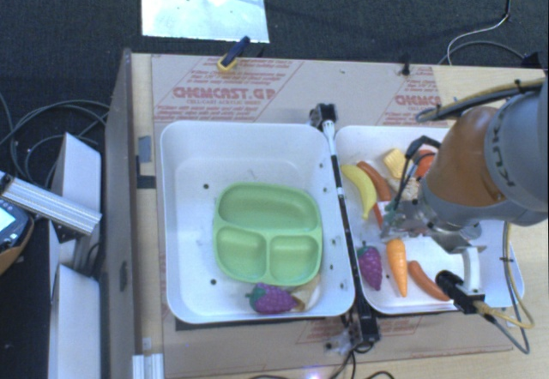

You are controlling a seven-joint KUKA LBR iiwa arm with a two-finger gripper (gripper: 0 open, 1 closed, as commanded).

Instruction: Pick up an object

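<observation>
**Arm lowered over the right bin, among toy vegetables**

No one object is singled out by the task; the piece nearest the gripper [401, 219] is an orange toy carrot [396, 264], slim and tapered, lying in the lower part of the right bin [493, 296]. Its long axis runs almost straight up and down the frame, with the broad end toward the gripper and the narrow tip toward the bottom edge. Whether the gripper is spread or closed cannot be told, as it is hidden under the grey and orange wrist, and nothing is seen to be held.

Just right of the carrot a second, redder carrot [425, 279] is laid at a slant, its tip aimed at the lower right. To the left, a purple grape bunch [370, 267] rests against the bin's left wall. Higher up, a yellow banana [364, 187] curves from upper left to lower right, with a red-orange sausage-shaped piece [374, 179] beside it and a pale yellow block [394, 163] above. The upper right of the bin is covered by the arm.

In the left bin [184, 197] a green divided plate [268, 232] is placed centrally, and another purple grape bunch [274, 299] lies at its lower edge.
</observation>
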